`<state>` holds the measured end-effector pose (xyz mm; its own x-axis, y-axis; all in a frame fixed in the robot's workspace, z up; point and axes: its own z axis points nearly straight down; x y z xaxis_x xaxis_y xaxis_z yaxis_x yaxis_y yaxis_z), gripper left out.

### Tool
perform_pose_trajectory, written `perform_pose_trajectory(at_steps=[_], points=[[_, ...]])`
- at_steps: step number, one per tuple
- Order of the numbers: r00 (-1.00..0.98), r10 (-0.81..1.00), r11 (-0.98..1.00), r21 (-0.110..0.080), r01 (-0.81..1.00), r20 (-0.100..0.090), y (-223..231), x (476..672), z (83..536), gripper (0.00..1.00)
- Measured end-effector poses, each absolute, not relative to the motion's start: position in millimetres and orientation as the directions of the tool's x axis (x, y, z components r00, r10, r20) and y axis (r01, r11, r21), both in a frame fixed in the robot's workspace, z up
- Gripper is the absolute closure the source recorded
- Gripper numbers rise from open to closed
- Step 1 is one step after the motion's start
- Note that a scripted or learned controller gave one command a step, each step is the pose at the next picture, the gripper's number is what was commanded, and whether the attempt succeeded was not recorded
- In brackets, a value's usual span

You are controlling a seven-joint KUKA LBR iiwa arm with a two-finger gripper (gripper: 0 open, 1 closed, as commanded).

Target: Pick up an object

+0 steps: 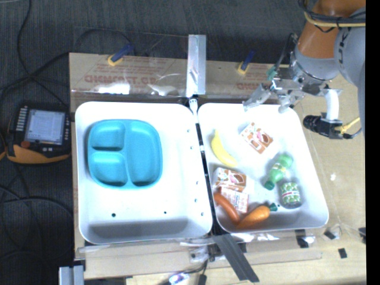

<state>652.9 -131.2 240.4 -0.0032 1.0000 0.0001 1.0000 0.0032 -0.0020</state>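
Over the right bin's (pixel 309 159) far rim, the gripper (pixel 270 100) is seen with fingers apart, holding nothing. Banana (pixel 222 149) and carton (pixel 256 137) lie nearest; a vertical descent onto the isolated carton is advised.

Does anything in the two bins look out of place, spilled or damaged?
Nothing stands out. The blue plate lies flat in the left bin. The banana, carrot and green bottle lie loose but unspilled in the right bin.
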Motion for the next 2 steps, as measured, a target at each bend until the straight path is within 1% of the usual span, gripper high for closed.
perform_pose_trajectory(at_steps=[1,2], points=[[-0.122,0.992,0.122,-0.003,0.992,-0.003,-163.4,664.7,158.9,0.0],[-0.123,0.992,0.123,-0.002,0.992,-0.005,-163.4,665.0,168.3,1.0]])
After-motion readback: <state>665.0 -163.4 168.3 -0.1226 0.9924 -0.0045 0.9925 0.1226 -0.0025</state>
